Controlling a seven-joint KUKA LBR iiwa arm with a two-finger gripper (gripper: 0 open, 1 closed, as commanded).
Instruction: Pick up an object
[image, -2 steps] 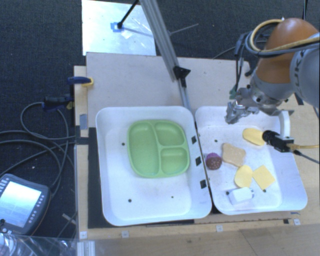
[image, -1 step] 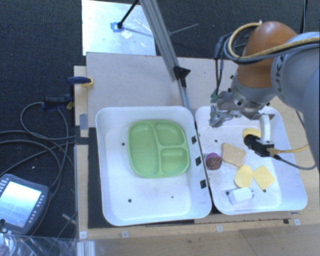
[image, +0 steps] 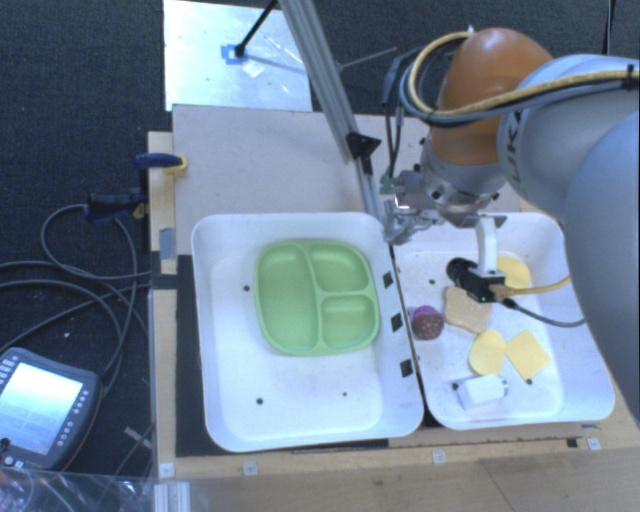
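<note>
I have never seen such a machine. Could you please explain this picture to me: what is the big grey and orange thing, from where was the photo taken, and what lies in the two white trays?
The big grey and orange thing is a robot arm, reaching in from the right. At its end is a pincer for grasping, which hangs near the far edge where the two bins meet. The picture does not show it holding anything. The single camera is fixed above the bench and looks down at a slant. The left bin holds a green divided plate. The right bin holds small pieces, among them a dark red ball, a tan slice, a round yellow slice, a square yellow slice and a white block.
</note>
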